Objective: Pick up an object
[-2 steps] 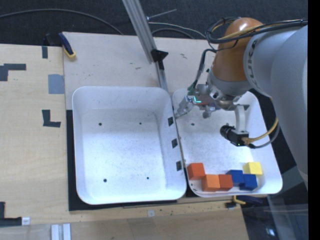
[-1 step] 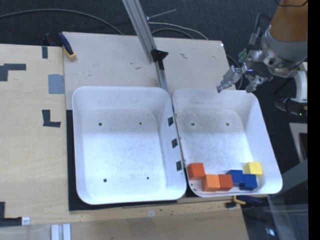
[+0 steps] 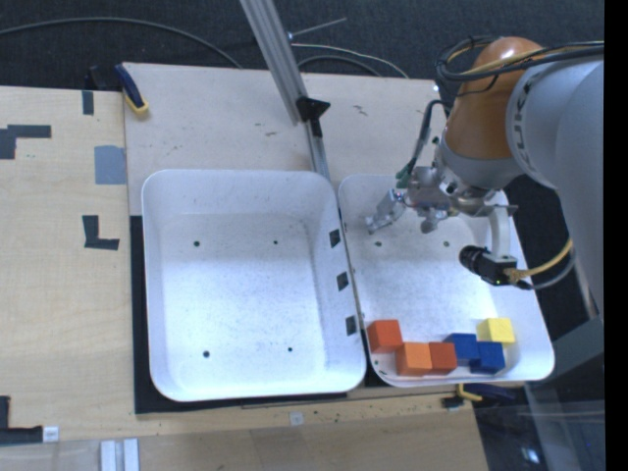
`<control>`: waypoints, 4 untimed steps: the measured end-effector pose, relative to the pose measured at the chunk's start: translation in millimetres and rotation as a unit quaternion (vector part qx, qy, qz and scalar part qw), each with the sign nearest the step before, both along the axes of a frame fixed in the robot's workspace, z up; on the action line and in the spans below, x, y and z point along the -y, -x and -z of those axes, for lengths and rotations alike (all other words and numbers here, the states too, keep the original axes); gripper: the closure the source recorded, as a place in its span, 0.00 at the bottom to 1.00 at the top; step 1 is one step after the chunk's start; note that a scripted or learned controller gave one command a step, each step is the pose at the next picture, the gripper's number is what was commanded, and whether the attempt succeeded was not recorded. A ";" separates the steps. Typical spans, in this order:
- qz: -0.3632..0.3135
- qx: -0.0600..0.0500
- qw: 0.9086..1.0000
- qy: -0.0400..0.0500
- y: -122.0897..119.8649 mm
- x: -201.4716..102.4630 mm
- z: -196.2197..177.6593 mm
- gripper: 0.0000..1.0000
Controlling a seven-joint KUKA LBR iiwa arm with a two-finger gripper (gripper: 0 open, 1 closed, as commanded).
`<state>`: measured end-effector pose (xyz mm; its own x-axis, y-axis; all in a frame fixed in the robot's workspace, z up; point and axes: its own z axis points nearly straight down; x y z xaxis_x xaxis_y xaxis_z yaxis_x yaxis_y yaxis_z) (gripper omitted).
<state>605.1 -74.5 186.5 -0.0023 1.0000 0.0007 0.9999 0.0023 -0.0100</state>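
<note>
No brand, label or legible writing can be made out on any surface; only dark and grey tape patches (image 3: 110, 163) are seen on the bench (image 3: 59, 292) toward nine o'clock. The gripper (image 3: 402, 210) is seen over the upper part of the right bin (image 3: 545, 361), at roughly two o'clock from the frame centre; whether it is spread or closed cannot be told, and nothing is seen held by it. The objects are gathered along the right bin's lower edge, at about five o'clock, well apart from the gripper: an orange block (image 3: 384, 335), a second orange block (image 3: 426, 358) just beside it, a blue block (image 3: 477, 351) and a yellow block (image 3: 497, 331) touching the blue one. The left bin (image 3: 157, 263) is seen at the centre; a grey rail (image 3: 277, 47) is slanted in from twelve o'clock.
</note>
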 end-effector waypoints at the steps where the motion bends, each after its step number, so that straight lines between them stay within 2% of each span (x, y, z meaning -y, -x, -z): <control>1: 0.001 0.007 1.000 0.002 -34.5 35.7 -30.7 0.00; 2: 0.003 0.001 1.000 0.001 28.0 104.7 98.7 0.00; 3: 0.001 0.004 1.000 0.000 25.0 102.0 94.9 0.00; 4: 0.001 0.004 1.000 0.000 25.1 101.7 85.2 1.00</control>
